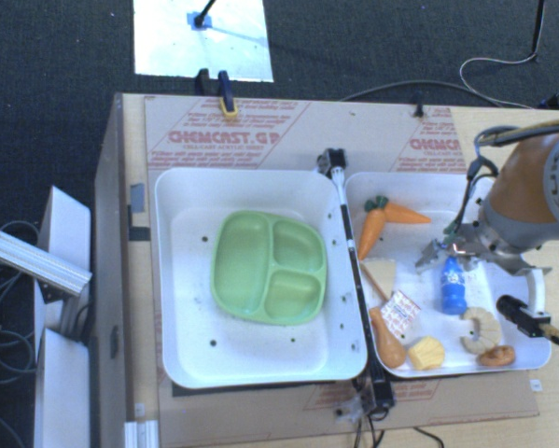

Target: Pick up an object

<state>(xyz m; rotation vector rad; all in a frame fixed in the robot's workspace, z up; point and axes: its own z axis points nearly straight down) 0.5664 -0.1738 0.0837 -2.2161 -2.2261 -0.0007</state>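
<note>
We see the end effector [454, 250] low in the right bin [419, 183], directly above the blue bottle [453, 287], which stands among the toy food; we cannot tell how far it is open, nor whether it grips the bottle; two carrots [384, 220] lie at the bin's far end; the left bin [181, 343] holds a green divided plate [268, 267].

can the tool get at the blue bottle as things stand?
Probably yes. The tool sits right above the blue bottle in the right bin, nothing lies over it, and the neighbouring items sit slightly apart.
</note>
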